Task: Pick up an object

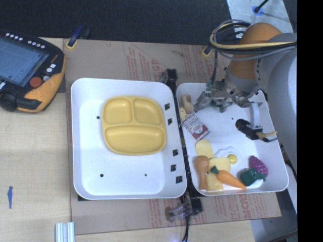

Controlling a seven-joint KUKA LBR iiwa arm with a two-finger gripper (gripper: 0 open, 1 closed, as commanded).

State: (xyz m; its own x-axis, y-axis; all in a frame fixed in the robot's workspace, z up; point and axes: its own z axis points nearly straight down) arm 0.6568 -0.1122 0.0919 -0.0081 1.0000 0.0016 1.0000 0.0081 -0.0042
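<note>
My gripper (214, 99) hangs low over the far end of the right bin (275, 150), below the grey wrist with its orange band. Just to its left a small beige piece (187, 104) lies against the bin's wall. A red and white packet (196, 126) lies a little nearer, left of centre. At the bin's near end a cluster of toy food lies together: a pale yellow piece (204, 147), a brown piece (202, 166), an orange carrot (231, 179), purple grapes (258, 165) and a dark green piece (249, 177). Nothing shows in the gripper.
The left bin (88, 175) holds a yellow divided plate (134, 124). A teach pendant (28, 72) lies on the bench at the far left. Black clips along the divider (177, 135) join the two bins.
</note>
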